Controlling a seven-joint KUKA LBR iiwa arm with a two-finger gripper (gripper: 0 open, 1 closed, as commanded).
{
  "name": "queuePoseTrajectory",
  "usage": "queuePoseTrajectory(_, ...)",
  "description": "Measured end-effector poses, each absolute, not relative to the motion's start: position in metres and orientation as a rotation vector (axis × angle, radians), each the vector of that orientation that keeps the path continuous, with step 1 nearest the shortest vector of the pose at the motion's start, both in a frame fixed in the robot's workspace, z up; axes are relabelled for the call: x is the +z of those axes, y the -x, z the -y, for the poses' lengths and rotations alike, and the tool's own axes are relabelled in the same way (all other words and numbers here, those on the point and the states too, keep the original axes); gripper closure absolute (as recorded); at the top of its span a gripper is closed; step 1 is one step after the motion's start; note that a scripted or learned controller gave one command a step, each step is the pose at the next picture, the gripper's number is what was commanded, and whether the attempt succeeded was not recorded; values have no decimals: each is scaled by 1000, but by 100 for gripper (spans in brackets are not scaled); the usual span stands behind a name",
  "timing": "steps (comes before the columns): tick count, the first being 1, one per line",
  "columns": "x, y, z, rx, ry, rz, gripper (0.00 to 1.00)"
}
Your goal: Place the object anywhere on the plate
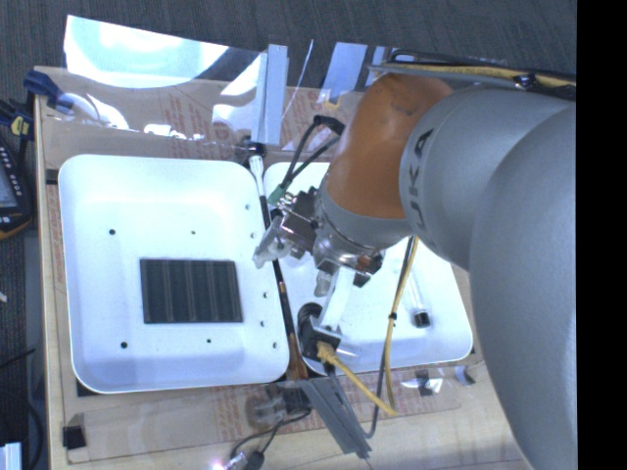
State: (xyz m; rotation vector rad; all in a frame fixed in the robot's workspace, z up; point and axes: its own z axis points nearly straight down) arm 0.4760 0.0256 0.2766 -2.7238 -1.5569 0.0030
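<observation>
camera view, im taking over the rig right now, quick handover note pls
Gripper: low over the right bin, near its left edge; whether it is open or shut cannot be told, and nothing is seen held.
Plate: the dark ribbed rectangle in the left bin looks like it; nothing rests on it.
Object: a small dark item lies in the right bin, possibly the one to move; hard to tell.
Done: no placement yet.
Left: pick the object, carry it across, set it on the plate.

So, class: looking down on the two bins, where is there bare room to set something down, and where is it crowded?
Free: the left bin's white floor all round the dark ridged plate, widest between the plate and the bin's far rim. Crowded: the right bin, where the arm, its gripper and a yellow cable hang over the floor.
</observation>
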Motion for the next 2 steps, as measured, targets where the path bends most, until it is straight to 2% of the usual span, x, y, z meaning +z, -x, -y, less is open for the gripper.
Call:
queuePoseTrajectory(1,189,-500,-78,12,2864,1280,100)
queuePoseTrajectory(2,213,-505,-159,9,2771,1474,100)
